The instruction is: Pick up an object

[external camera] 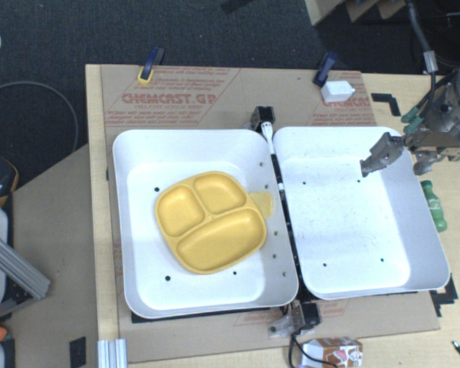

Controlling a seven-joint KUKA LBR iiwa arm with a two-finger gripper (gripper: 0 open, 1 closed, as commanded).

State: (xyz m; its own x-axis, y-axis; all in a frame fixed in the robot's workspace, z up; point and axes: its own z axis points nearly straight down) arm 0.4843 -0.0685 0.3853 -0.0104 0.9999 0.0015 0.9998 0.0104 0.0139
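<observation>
yellow divided plate [211, 221] lies flat in the left bin [130, 205], w/ a small yellow piece [262, 202] touching its right edge nr the bin's right wall. gripper [379, 156] hangs over the right bin [353, 228] at its upper right, well apart from the plate; one grey finger visible, nothing seen in its grip, open/closed can't tell.

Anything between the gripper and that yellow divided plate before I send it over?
Nothing visible. The gripper hangs over the right white bin; the yellow three-compartment plastic plate lies in the left white bin, beyond their adjoining rims.
</observation>
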